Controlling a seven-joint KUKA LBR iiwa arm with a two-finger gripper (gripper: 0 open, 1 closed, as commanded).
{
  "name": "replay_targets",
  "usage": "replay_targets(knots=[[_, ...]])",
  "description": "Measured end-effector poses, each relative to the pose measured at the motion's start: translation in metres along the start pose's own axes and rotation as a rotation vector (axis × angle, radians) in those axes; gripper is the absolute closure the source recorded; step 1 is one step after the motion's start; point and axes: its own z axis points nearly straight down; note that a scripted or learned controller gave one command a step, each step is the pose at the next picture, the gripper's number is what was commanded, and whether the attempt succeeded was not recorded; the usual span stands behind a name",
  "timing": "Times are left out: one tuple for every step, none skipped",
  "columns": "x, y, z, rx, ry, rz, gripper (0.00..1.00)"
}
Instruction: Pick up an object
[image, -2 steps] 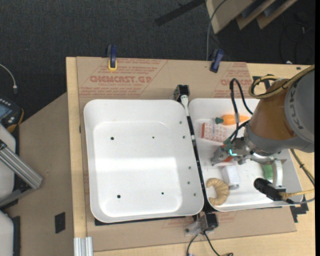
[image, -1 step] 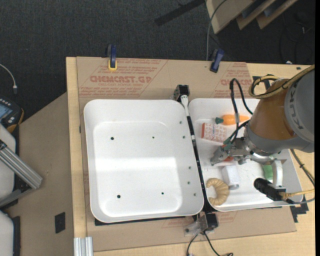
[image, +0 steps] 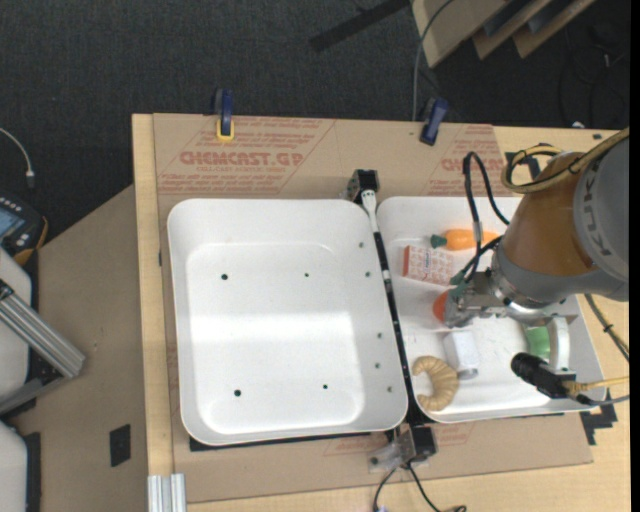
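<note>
Claw (image: 462, 312) sits low in my right bin (image: 420, 215); grip state unclear; croissant (image: 437, 381) unlifted; pick remains undone, I judge.

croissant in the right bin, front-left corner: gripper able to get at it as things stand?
Probably yes. The croissant lies uncovered by the right bin's front rim, just below the gripper. The near wall and a small white object beside it may crowd a finger.

Robotics lab setup. Bench (image: 300, 150) is clamped board with two white bins (image: 200, 300), loose cables (image: 480, 185), aluminium framing (image: 40, 335).
</note>
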Motion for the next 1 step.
replay_targets(knots=[[0.0,-0.0003,0.0006,0.001,0.0,0.001,0.0]])
